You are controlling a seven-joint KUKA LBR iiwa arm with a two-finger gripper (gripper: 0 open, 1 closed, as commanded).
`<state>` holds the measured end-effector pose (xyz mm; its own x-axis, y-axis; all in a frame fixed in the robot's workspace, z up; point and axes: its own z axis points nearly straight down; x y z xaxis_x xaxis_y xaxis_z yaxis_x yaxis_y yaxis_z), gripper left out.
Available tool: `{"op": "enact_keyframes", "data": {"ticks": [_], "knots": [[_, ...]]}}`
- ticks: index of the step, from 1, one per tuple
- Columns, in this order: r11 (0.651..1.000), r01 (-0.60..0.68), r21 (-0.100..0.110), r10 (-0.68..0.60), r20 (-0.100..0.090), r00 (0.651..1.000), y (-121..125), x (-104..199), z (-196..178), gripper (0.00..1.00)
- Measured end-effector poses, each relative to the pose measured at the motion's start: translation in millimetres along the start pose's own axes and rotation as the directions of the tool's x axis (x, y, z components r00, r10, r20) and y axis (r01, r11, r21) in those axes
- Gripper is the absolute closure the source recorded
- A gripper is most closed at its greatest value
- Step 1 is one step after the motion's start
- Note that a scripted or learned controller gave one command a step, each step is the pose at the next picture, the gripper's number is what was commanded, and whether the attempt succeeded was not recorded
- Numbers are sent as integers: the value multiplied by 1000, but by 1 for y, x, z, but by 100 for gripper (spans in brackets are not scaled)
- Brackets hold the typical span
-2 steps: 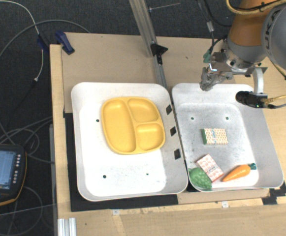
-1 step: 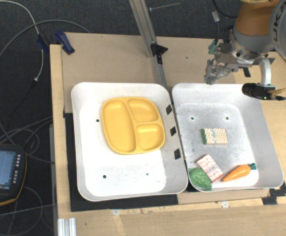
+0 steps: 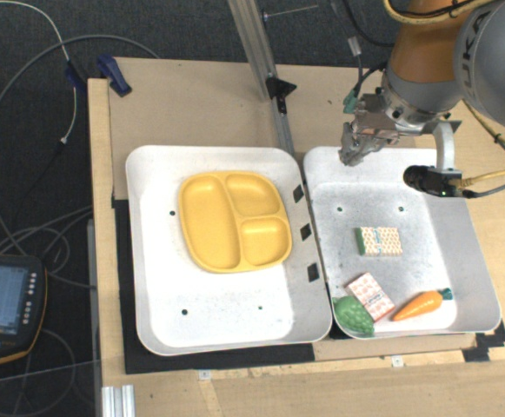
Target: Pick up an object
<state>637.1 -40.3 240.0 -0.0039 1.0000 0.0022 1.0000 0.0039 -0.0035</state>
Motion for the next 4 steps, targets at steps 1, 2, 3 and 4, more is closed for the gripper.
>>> {"op": "enact_keyframes", "data": {"ticks": [1, 2, 3, 4], "knots": [[1000, 0, 2, 0, 0, 1000, -40, 36, 11, 100], [1000, 1, 2, -1, -1, 1000, -72, 80, 18, 100], [1000, 0, 3, 0, 0, 1000, -115, 116, 23, 100], [1000, 0, -1, 0, 0, 1000, -138, 137, 0, 100]]}}
